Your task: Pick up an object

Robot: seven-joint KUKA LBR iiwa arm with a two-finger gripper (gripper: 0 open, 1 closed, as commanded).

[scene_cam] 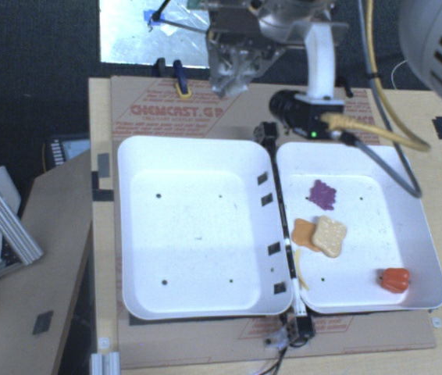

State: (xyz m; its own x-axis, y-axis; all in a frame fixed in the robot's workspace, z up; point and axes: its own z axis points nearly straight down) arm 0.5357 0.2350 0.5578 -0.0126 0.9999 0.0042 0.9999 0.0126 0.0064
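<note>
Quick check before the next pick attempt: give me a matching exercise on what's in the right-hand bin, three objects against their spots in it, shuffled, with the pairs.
Objects:
1. purple piece
2. cracker-like tan piece
3. red-orange piece

Places, all in the right-hand bin:
A. near corner, close to the right wall
B. middle of the bin's far half, lying apart from the others
C. near the divider, overlapping an orange slice

Pairs: 1-B, 2-C, 3-A
</note>
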